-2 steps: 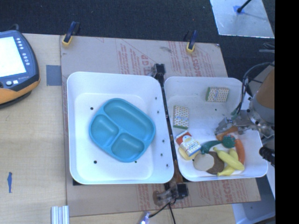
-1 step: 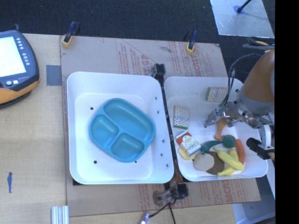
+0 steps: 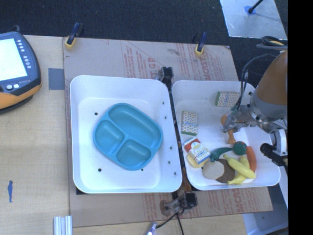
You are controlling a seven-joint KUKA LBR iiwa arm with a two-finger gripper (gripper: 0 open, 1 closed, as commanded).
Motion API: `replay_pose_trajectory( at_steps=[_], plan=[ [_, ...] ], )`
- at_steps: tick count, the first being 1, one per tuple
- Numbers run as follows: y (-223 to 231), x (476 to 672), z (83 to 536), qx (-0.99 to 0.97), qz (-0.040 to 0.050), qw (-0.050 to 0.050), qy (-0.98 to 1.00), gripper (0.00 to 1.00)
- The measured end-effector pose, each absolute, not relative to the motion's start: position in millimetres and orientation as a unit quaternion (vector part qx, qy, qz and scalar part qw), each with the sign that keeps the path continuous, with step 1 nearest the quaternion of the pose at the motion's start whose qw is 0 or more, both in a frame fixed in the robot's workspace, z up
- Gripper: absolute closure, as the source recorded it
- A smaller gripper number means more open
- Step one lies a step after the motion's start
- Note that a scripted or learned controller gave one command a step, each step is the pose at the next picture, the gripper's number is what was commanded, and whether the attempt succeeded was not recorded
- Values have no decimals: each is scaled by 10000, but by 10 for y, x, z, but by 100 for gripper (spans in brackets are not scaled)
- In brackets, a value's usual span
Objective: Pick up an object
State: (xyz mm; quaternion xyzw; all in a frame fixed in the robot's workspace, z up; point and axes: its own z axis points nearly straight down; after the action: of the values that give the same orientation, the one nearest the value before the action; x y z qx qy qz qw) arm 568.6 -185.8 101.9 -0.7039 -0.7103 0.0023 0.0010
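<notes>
A bench seen from above at a slant, with two shallow white bins sitting side by side on brown cardboard.

Nearest the viewer, at the front of the right bin (image 3: 195,182), a heap of toy food is lying — a yellow banana (image 3: 239,168), a brown-and-white round piece (image 3: 217,171), an orange carrot (image 3: 251,158), a green piece (image 3: 234,150) and a small carton (image 3: 198,153) with red and blue print. These are touching or overlapping one another.

In the left bin (image 3: 78,131), a blue divided plate (image 3: 127,136) is lying flat near the middle, three compartments facing up.

Farther back in the right bin, a patterned packet (image 3: 189,122) is resting near the left wall, and a second patterned packet (image 3: 227,99) is lying toward the back.

The grey arm is reaching in from the right, its orange band showing at the edge. Its gripper (image 3: 234,123) is hanging low over the right bin, between the far packet and the food heap — whether the fingers are spread or closed cannot be told, and nothing can be seen held in them.

Farthest left, a handheld screen unit (image 3: 14,67) is sitting on the bench.
</notes>
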Motion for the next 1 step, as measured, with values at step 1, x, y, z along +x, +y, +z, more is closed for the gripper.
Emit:
replay_pose_trajectory(
  at_steps=[1],
  plan=[
    [-1296, 5823, 916, -7046, 20, 23, -7096, 100]
  ],
)
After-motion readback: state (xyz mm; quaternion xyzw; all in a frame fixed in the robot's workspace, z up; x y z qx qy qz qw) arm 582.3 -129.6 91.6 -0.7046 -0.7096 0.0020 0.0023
